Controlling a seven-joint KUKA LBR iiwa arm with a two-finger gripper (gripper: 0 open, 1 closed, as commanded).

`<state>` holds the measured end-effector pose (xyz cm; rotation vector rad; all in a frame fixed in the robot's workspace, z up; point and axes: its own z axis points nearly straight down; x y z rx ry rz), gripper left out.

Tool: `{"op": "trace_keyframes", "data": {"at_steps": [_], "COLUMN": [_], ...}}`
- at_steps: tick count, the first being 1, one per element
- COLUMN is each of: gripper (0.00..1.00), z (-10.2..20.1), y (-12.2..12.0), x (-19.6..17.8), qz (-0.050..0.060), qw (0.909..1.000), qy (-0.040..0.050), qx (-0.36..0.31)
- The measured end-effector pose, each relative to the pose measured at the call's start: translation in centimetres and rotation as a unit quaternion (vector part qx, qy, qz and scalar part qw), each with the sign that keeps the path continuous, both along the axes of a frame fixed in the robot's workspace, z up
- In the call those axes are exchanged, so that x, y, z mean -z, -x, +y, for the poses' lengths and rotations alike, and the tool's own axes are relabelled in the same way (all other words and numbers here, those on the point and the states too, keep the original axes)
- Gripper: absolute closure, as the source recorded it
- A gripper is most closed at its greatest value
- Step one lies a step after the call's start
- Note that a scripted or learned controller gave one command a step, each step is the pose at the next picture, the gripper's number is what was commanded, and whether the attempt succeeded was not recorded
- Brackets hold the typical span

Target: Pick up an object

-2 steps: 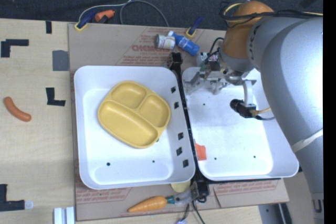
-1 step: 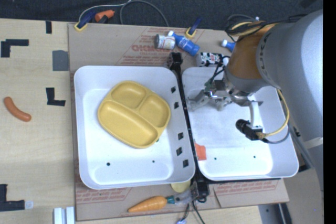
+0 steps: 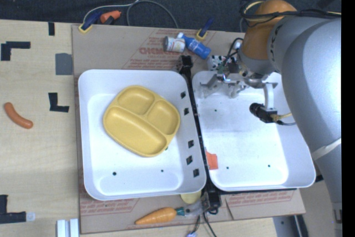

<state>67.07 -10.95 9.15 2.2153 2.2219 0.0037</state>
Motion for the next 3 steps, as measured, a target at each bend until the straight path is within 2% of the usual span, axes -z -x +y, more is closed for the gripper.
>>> {"op": "trace_keyframes", "data": {"at_steps": [1,2,3], "gripper": [0.00,0.00,0.00], "z": [0.9,1.4,1.1], "y": [1.8,0.2,5.4], "x": [0.6,0.6,0.5], "qz": [0.000,0.002,0.000], "qw": [1.0000,1.0000,1.0000], "qy": [0.0012,-0.0002,0.0005], "qx": [0.001,0.001,0.001]}}
